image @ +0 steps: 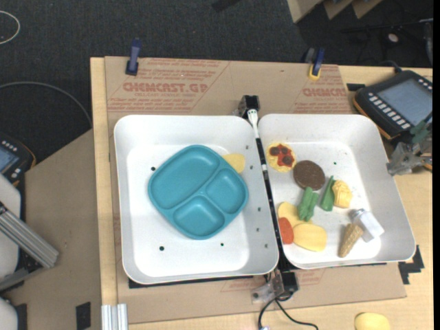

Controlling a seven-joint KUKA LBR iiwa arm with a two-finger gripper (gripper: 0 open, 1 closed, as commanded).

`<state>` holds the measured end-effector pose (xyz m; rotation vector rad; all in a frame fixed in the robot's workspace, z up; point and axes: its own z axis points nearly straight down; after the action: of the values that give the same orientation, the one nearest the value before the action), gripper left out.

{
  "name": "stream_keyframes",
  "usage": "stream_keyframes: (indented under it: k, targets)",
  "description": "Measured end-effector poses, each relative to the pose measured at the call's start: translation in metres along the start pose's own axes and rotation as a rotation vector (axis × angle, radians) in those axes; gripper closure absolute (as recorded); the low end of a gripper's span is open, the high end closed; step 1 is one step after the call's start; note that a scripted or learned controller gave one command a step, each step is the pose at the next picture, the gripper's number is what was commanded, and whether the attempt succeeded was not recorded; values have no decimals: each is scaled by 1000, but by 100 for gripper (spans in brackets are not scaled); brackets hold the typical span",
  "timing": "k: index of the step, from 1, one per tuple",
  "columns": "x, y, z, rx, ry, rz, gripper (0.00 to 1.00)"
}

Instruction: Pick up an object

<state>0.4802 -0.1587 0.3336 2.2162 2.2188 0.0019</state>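
Observation:
The right bin holds several toy foods. A small pizza lies at its back left, with a brown round disc beside it. Two green pieces and a yellow corn piece sit mid-bin. Toward the front lie a red-orange piece, a yellow lump, a waffle cone and a small white and grey item. In the left bin rests a teal divided plate, and a yellow piece peeks out at the plate's back right edge.
Both bins sit on a cardboard sheet held by a blue clamp and a second clamp. A handheld screen unit lies at the right, above a metal fitting. A yellow object rests at the bottom edge.

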Motion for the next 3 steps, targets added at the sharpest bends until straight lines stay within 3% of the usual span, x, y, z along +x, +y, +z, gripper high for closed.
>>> stream_keyframes:
  k: [1,2,3]
  targets:
    - [143,0,-13,2,7,-16,100]
    - [111,-2,40,11,3,5,100]
    - [109,0,-61,-7,2,0,100]
